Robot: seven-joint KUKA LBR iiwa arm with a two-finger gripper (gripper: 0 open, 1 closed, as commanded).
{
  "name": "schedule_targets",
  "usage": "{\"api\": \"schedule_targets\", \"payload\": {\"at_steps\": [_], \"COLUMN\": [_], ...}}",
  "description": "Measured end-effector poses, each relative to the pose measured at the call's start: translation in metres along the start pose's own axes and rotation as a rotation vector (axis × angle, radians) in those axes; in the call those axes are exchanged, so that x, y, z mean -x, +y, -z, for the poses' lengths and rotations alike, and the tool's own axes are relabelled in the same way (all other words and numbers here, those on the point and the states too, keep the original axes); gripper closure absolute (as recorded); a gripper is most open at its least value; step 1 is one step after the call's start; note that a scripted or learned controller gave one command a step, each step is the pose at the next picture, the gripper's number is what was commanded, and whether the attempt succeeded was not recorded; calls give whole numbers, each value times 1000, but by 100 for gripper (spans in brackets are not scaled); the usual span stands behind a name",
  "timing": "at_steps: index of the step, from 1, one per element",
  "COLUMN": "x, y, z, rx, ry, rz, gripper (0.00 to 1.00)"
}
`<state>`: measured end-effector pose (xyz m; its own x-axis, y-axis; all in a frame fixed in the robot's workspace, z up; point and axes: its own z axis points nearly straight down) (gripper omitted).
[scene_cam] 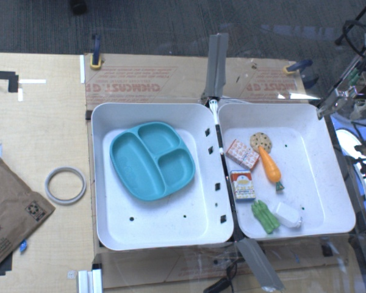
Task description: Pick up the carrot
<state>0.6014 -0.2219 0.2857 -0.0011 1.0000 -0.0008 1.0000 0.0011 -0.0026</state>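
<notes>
We judge the toy carrot (269, 165) in the right bin (329, 163) light, stiff, slippery; grasp mid-body. Gripper state: cannot tell.

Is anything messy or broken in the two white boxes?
Nothing looks broken or spilled. The carrot lies on its side in the right bin, close to a cookie and two small boxes. The blue plate sits a bit crooked in the left bin, which is harmless.
</notes>
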Motion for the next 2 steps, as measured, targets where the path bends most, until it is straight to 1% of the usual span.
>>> {"api": "schedule_targets", "payload": {"at_steps": [1,2], "x": [-19,-36], "y": [33,8], "z": [41,156], "rx": [2,2], "ry": [-1,-1], "rz": [-24,-69], "gripper": [0,0]}}
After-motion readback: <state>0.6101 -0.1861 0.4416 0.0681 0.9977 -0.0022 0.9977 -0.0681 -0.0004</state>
